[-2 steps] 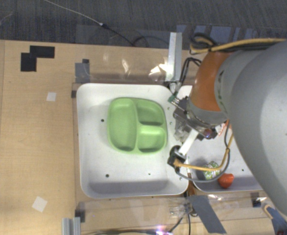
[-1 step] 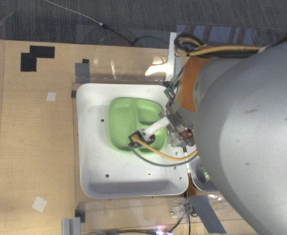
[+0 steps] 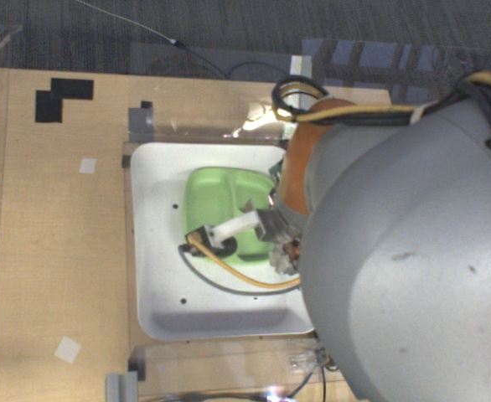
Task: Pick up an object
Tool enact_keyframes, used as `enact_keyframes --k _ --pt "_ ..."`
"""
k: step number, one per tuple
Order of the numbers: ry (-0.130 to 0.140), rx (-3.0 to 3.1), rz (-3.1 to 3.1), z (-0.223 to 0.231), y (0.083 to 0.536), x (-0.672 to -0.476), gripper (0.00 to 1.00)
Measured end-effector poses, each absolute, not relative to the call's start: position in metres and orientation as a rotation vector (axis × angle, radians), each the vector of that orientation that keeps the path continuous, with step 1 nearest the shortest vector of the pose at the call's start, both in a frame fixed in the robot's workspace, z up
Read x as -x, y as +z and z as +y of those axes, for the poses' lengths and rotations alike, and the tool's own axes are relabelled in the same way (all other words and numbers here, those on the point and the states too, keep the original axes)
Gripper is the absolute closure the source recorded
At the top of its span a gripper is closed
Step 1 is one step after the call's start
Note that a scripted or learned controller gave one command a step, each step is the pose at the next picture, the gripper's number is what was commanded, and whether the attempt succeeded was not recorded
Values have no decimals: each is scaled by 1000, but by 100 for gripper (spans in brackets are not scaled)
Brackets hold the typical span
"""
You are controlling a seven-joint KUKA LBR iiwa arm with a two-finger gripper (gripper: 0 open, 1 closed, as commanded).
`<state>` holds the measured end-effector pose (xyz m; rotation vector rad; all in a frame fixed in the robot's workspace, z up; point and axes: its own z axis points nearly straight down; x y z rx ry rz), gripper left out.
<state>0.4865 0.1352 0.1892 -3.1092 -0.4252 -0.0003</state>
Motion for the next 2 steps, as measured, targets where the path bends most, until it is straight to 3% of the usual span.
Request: enact_keyframes --k 1,2 --pt "-5 2955 -1065 117 240 -488 100" --pt "1 2812 -1397 125 208 -487 100"
